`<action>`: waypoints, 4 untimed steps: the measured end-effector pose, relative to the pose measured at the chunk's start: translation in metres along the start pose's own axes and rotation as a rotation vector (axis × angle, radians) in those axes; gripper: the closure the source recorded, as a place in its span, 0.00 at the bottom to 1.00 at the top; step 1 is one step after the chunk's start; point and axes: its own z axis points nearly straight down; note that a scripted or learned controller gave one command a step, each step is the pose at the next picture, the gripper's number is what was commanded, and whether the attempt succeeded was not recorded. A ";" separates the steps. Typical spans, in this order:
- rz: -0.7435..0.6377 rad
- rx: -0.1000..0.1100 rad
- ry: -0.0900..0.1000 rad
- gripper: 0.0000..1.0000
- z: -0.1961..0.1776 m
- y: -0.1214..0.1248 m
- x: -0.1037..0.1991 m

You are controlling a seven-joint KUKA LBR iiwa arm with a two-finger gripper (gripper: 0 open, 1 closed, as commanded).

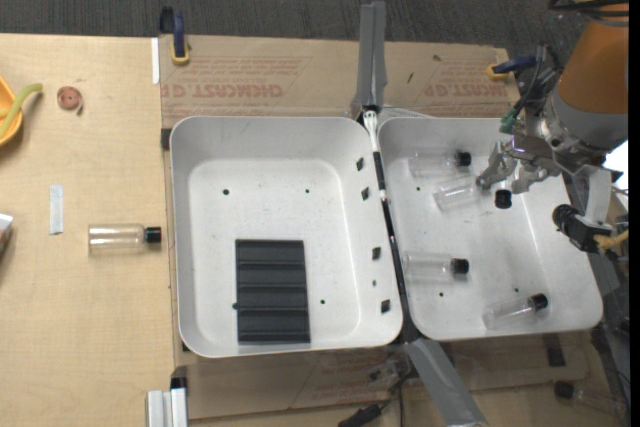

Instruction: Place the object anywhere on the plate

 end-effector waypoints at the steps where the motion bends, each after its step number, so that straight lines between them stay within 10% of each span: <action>1: 0.000 0.000 0.000 0.00 0.000 0.000 0.000; 2: -0.117 -0.002 0.000 0.00 -0.009 0.069 -0.036; 3: -0.140 -0.002 0.000 0.00 -0.203 0.083 -0.058; 4: 0.104 0.000 -0.001 0.00 -0.230 0.093 0.008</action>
